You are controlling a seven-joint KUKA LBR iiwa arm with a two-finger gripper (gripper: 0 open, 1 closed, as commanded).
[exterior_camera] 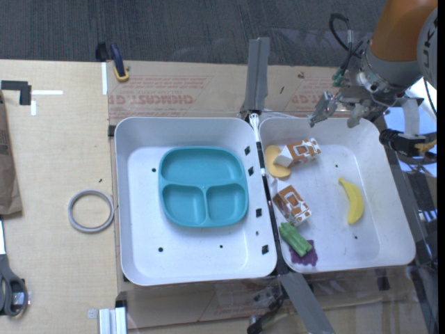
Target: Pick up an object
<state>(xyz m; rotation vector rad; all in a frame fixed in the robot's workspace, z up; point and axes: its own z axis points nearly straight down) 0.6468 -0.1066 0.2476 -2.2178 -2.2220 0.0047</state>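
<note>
Here we see two bins side by side. The left bin (132, 207) holds a blue divided plate (204, 186). The right bin (389, 186) holds the candidates: a banana (354, 200), two orange-and-white cartons (302, 151) (291, 206), a yellow round piece (273, 161) touching the upper carton, and a green item (295, 239) lying on a purple one (306, 255) near the front rim.

The arm (407, 19) hangs over the back rim of the right bin. The gripper (344, 113) is spread wide and holds nothing; it sits above the bin, well apart from every object.

We judge the task as not yet begun in effect: nothing is lifted. Choice of object, descent, closure and lift all remain.

The cardboard (174, 92) behind the bins carries red print, reversed and too faint to read. Carton markings are too small to read.
</note>
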